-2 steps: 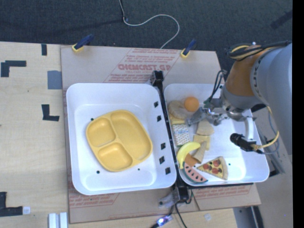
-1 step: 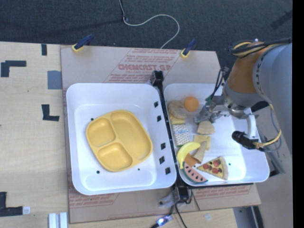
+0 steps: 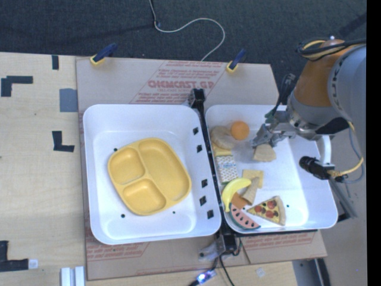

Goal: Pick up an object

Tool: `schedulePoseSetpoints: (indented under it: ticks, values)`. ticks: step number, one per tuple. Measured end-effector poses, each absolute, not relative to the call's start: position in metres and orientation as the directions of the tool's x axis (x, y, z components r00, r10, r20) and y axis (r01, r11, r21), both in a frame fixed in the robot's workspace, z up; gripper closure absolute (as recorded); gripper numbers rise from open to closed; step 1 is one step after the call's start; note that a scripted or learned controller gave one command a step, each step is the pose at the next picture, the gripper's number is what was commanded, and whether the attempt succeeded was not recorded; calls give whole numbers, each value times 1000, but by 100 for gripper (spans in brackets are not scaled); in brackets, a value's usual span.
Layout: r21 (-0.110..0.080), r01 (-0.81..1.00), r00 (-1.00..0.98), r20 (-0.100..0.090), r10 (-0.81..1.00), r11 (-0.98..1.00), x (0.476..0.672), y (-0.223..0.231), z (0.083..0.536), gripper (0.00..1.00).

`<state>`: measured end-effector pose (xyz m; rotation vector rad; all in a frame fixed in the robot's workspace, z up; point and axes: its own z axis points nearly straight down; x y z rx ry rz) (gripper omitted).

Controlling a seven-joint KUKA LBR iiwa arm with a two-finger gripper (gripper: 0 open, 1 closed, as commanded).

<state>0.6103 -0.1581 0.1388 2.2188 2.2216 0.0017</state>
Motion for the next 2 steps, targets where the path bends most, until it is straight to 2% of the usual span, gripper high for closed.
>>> schedulePoseSetpoints:
  ticks: [2]
  values:
    - [3, 1000, -2, -1, 1000, 2, 611, -155, 227, 100]
